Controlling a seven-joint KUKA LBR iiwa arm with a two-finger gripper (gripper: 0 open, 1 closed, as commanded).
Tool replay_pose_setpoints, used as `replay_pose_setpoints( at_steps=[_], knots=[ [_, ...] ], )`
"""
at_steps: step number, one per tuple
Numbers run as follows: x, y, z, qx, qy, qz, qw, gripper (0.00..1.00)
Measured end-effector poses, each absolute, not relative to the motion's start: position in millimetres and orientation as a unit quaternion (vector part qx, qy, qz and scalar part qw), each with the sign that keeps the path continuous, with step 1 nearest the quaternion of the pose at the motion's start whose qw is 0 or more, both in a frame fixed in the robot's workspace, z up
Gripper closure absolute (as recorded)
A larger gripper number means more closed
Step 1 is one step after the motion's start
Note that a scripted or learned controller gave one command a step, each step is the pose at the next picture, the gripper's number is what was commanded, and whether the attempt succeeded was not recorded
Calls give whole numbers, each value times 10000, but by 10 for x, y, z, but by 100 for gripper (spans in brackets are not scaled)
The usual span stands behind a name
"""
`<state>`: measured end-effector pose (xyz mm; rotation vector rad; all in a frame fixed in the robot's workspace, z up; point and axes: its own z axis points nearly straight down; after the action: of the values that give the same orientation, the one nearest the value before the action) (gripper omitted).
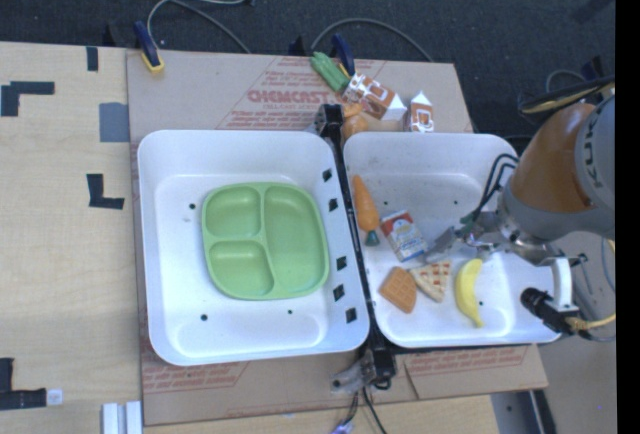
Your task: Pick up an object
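the task names no particular object, so the likeliest candidate is whatever is lying closest to the gripper (447, 240): the small red-and-white packet (403, 233), resting flat on the floor of the right bin (430, 154) near its middle. the gripper's tips are reaching in from the right and sitting just beside the packet's right edge, possibly touching it, though that is hard to settle from this slanted view. nothing is sitting between the fingers that can be made out, and whether they are spread or closed cannot be told here, as they are reading as one thin grey shape.

around the packet, the other pieces are all lying on the bin floor: a carrot (365, 206) to its left along the dividing wall, a waffle wedge (434, 279) and an orange cracker-like piece (398, 289) below it, and a banana (468, 291) to the lower right, under the wrist. the left bin (170, 222) is holding a green divided plate (265, 240).

as a judgement, the pick is sitting at the approach or contact stage. nothing is raised off the floor, so the closing, the grip and the lift all seem to be remaining. the arm (550, 172) is bending in over the bin's right wall.
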<state>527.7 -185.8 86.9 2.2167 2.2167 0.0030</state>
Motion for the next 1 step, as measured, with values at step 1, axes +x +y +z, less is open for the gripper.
replay_pose_setpoints(
  at_steps=[1],
  knots=[
    [5855, -1393, 868, 7061, 7082, 19, 29, 0]
  ],
)
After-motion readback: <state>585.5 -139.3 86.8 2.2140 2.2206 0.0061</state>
